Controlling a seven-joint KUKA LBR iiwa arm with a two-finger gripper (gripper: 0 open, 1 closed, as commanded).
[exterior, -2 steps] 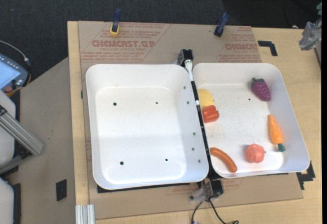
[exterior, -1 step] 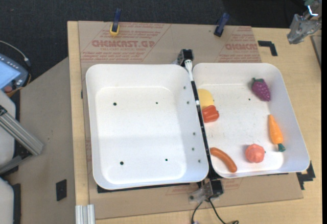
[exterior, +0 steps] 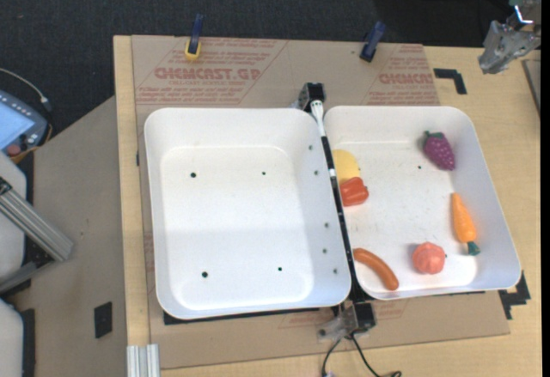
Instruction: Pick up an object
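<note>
Meanwhile gripper (exterior: 507,45) parked beyond right bin (exterior: 490,195).

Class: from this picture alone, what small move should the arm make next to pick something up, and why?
Probably swing the gripper from the far right corner over the right bin toward the purple grapes. It sits outside the bin, and the grapes look nearest and lie apart from the other toys.
</note>
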